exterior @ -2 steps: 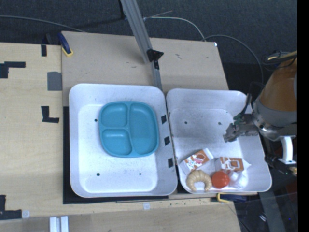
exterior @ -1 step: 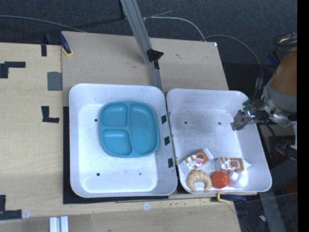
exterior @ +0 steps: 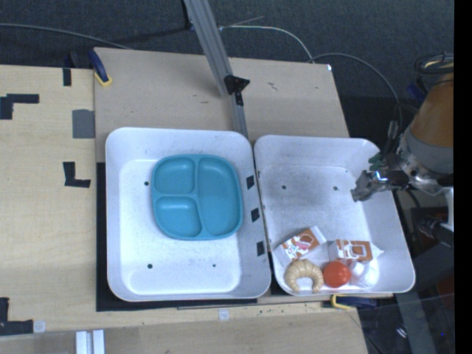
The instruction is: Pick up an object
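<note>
Several small objects lie bunched at the near edge of the right bin: a tan croissant, a red tomato-like ball, a red-and-white packet and a second red-and-white packet. My gripper hangs over the right side of this bin, up and to the right of the pile, well apart from it. Nothing shows between its dark fingers. The orange band and grey wrist sit at the right edge of the view.
The left bin holds a blue three-compartment plate. A grey metal pole slants down to the seam between the bins. Cables run across the dark floor behind the bench.
</note>
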